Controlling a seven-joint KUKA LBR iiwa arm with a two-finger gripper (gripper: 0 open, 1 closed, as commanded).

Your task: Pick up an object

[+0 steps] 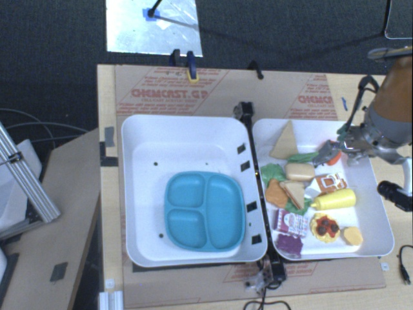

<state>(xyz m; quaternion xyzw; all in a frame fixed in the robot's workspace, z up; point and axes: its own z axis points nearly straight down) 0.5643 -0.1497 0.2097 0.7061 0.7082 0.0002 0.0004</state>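
Here, glossy blue compartmented tray (205,210); metal hand (335,151) over plastic food.

Divided tray (205,210) sits in the left bin (139,141); toy foods (310,199) crowd the right bin (381,228), at its three o'clock.

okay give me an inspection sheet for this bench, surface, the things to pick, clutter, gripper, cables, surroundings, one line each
Surface: brown board with red print, bearing two white bins side by side.
Job's things: right bin holds a heap of toy food, among it a yellow corn cob, a tan wedge, a small pizza and a green leaf.
Clutter: left bin holds a blue divided plate.
Gripper: gripper sits low over the right bin's far side; finger state unclear, nothing seen held.
Cables: grey cables at left; dark cable top right.
Surroundings: dark carpet, a metal sheet behind the bench.
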